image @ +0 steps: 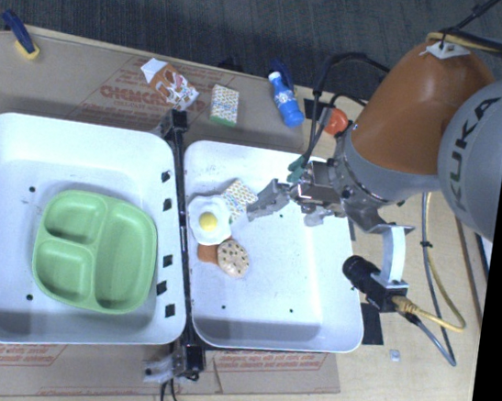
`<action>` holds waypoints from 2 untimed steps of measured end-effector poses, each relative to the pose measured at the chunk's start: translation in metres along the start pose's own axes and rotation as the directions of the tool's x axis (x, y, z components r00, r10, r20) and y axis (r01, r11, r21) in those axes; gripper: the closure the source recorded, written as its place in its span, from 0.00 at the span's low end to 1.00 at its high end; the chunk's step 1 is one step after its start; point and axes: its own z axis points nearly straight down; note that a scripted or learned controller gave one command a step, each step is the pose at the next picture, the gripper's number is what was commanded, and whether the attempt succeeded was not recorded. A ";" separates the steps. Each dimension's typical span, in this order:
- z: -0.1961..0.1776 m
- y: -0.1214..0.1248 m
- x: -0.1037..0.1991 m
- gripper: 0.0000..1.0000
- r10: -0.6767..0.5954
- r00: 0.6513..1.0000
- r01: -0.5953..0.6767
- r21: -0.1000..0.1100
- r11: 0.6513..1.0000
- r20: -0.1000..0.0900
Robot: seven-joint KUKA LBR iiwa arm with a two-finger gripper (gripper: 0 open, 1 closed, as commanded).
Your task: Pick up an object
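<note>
The right bin (pixel 310 305) holds a toy fried egg (pixel 209 221), a chocolate-chip cookie (pixel 234 258) lying against a small orange piece (pixel 207 254), and a pale patterned packet (pixel 237 190). My gripper (pixel 262 202) reaches in from the right and hangs low over the bin's upper left part. Its tip is right beside the patterned packet and just up and right of the egg. Nothing can be seen held in it. The arm's grey and orange wrist (pixel 411 116) covers the bin's far right corner.
A green divided plate (pixel 96 250) lies in the left bin (pixel 18 144). Behind the bins on the cardboard sit a blue bottle (pixel 286 101), a small green-white packet (pixel 224 105) and a snack wrapper (pixel 169 85). Black clips (pixel 173 230) line the shared rim.
</note>
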 end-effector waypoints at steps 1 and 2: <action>0.097 -0.037 -0.023 0.00 0.000 1.000 0.000 0.004 1.000 0.000; 0.097 -0.037 -0.023 0.00 0.000 1.000 0.000 0.003 1.000 0.000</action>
